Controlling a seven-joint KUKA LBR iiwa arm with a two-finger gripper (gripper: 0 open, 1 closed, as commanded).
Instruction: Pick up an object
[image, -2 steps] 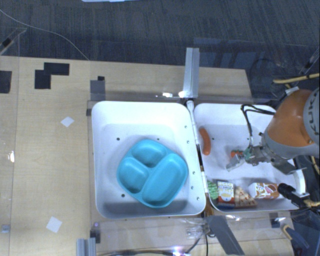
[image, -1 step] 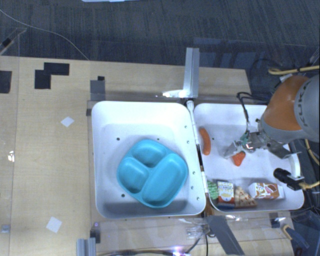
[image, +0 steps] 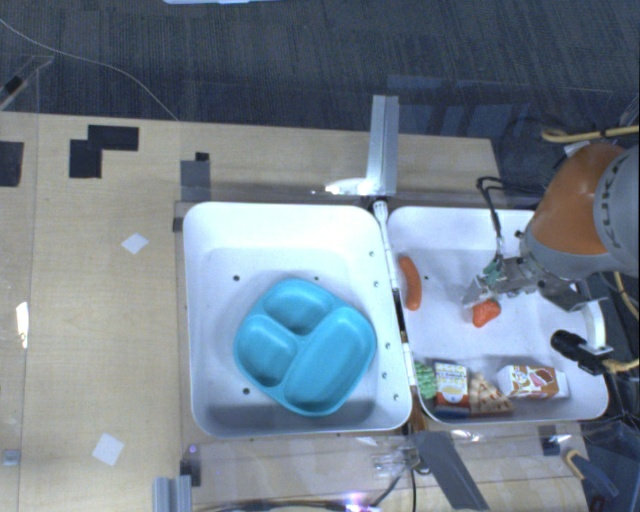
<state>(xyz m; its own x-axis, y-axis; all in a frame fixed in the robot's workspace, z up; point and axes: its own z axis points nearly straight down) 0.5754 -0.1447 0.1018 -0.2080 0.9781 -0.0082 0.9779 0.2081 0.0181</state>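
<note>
My gripper (image: 487, 290) hangs low over the middle of the right bin (image: 450, 235), on the arm's grey wrist below the orange band. A small red-orange piece (image: 486, 314) lies right under its tip, touching or nearly touching it; whether it is gripped I cannot tell. An orange sausage-shaped object (image: 409, 282) lies along the bin's left wall. Along the front wall lie a green and orange carton (image: 448, 385), a snack packet (image: 486, 393) and a small white and red carton (image: 531, 381).
The left bin (image: 215, 250) holds a blue divided plate (image: 305, 345). A metal post (image: 383, 145) stands behind the bins where they meet. A black part (image: 577, 350) of the arm and its cables hang over the right bin's right side.
</note>
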